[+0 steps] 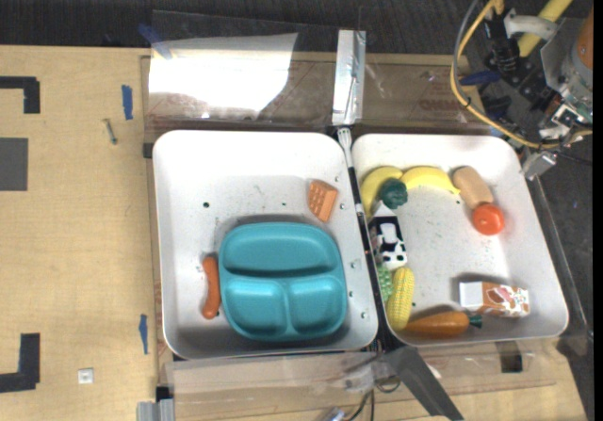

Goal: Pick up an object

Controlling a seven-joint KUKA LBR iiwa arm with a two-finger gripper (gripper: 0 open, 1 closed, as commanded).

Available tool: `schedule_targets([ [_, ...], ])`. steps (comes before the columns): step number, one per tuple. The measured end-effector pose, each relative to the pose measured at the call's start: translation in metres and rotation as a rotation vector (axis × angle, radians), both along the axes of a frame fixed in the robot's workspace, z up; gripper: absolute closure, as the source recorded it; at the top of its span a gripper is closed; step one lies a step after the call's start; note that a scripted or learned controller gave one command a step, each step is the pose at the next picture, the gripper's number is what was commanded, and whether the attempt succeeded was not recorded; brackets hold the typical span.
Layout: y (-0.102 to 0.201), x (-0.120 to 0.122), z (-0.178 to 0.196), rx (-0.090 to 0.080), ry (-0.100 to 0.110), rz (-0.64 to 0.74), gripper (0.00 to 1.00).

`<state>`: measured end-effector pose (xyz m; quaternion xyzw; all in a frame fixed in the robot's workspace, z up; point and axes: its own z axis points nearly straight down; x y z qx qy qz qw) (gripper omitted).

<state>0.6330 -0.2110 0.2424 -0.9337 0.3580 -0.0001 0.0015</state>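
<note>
You see the arm (570, 71) cut off at the upper right corner of the view, above the far right corner of the right bin (542, 250). A tangle of yellow and blue cables (490, 61) covers its wrist end; whether the pincer is apart or together cannot be told from here.

Left bin (179, 184): a teal divided tray (283, 280) sits against the near edge, with one long compartment and two smaller ones, all bare. An orange sausage-like piece (211, 285) lies just beside the tray's left side, near the bin's left wall. An orange wedge-shaped toy (322, 199) lies near the bin's right wall, just beyond the tray's far right corner; what it depicts is hard to make out.

Right bin: two toy bananas (415, 179) lie near the far edge, and a dark green round piece (393, 193) rests against the left one. A tan cylinder (471, 186) with a red-orange ball (488, 219) at its near end lies toward the far right corner; whether these are one thing or two you cannot tell. A black and white toy (387, 238), possibly a cow, sits along the left wall, and a yellow corn cob (400, 293) lies just nearer along the same wall. A toy carrot (436, 322) lies along the near edge. A small carton (495, 298) with red and white print lies near the near right corner; its print is too small to read.

A clear plastic sheet (226, 80) glares white beyond the left bin.
</note>
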Motion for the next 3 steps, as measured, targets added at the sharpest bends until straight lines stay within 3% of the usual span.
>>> schedule_targets([
  [1,0.000,0.035,-0.006,0.000,-0.005,0.276,1.00],
  [2,-0.009,0.035,0.001,-0.001,-0.005,0.530,1.00],
  [3,-0.005,0.037,0.012,0.001,-0.012,0.534,1.00],
])
